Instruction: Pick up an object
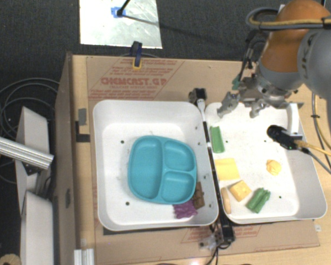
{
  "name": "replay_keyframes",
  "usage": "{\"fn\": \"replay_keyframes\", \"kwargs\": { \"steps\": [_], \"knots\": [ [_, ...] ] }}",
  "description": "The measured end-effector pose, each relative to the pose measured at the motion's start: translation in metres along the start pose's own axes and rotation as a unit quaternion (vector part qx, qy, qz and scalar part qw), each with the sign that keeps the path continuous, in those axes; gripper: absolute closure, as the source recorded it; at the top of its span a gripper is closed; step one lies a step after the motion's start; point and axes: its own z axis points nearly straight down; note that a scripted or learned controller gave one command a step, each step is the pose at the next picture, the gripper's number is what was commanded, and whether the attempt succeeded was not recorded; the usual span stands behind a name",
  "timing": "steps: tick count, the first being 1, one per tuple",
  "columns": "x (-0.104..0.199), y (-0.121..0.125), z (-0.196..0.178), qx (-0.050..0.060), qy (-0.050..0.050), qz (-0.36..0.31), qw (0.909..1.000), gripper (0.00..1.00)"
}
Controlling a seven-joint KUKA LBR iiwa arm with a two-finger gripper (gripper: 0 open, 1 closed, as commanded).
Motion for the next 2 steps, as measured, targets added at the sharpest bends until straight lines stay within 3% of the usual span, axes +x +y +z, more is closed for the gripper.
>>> {"fn": "replay_keyframes", "kwargs": {
  "steps": [1, 2],
  "knots": [
    [-0.023, -0.058, 0.061, 0.004, 0.001, 0.003, 1.0000, 0.00],
    [-0.049, -0.065, 0.157, 0.003, 0.000, 0.002, 1.0000, 0.00]
  ]
}}
